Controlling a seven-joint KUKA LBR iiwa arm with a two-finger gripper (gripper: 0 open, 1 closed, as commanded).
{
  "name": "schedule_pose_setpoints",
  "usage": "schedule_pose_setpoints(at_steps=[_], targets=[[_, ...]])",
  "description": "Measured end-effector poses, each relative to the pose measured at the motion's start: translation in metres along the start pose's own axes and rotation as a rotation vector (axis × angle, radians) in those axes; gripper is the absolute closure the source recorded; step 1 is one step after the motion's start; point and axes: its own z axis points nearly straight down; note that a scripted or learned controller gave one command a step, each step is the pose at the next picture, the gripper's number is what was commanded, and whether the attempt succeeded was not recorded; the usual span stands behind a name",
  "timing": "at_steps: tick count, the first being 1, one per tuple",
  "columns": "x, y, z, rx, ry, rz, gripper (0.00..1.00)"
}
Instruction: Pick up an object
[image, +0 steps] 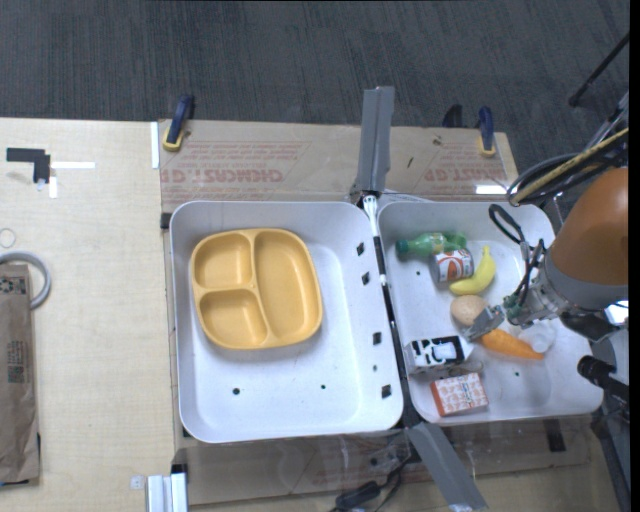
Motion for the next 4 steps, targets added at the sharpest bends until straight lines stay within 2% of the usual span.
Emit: schedule_pose_setpoints(at_steps=[1,2,3,4], targets=[[-0.004,-0.003,-0.002,0.004,0.004,-0.083,0.00],[0.004,-0.026,0.000,-0.034,-0.035,-0.129,0.00],[0.007,-0.029,-0.005,-0.021,-0.021,-0.128,1.00],[0.046,0.041,-0.148,0.009,0.003,0.213,1.00]])
